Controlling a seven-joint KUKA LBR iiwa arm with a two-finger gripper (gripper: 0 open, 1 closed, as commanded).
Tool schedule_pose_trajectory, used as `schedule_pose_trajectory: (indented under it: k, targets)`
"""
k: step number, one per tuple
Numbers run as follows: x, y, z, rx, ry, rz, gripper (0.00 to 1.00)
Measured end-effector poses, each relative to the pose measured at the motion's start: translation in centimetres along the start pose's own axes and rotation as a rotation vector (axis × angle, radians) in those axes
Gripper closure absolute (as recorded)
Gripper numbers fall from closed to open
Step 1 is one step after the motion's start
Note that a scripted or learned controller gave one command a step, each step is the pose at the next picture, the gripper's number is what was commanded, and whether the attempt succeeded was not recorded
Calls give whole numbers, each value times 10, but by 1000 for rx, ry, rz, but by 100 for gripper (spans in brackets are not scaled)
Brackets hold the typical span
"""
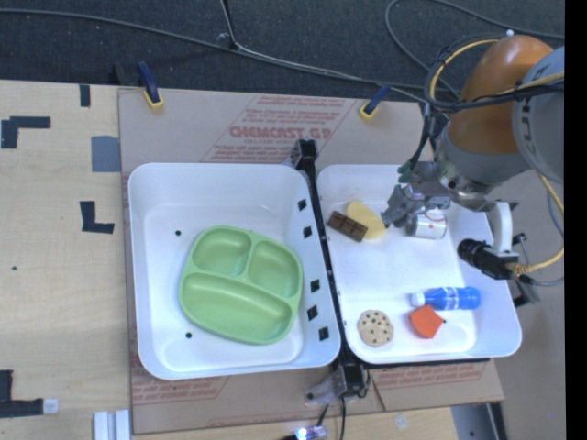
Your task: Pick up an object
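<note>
Arm point(500, 99) reaches into the right bin point(495, 337), its gripper point(410, 211) low over the bin's far part beside a yellow block point(366, 218).

Taking the right bin as the landmark: the left bin point(147, 246) lies just beside it across a black divider point(318, 246) and holds a green sectioned plate point(243, 284); inside the right bin, the yellow block sits near its far left corner, touching a brown chocolate-like bar point(346, 225) on its divider side, with the gripper just right of the block; whether the fingers are apart or closed cannot be told, and nothing shows between them. A blue bottle point(447, 298), an orange piece point(425, 322) and a cookie point(374, 327) lie along its near side.
</note>
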State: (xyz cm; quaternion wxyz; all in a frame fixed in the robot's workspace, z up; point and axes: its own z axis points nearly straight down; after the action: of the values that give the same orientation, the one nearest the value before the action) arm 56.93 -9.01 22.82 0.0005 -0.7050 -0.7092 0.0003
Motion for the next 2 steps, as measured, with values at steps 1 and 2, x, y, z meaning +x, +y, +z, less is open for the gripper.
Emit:
schedule_pose_trajectory:
  k: [1, 2]
  targets:
    - [60, 19, -5, -1, 1, -2, 100]
    - [112, 33, -12, -1, 1, -1, 100]
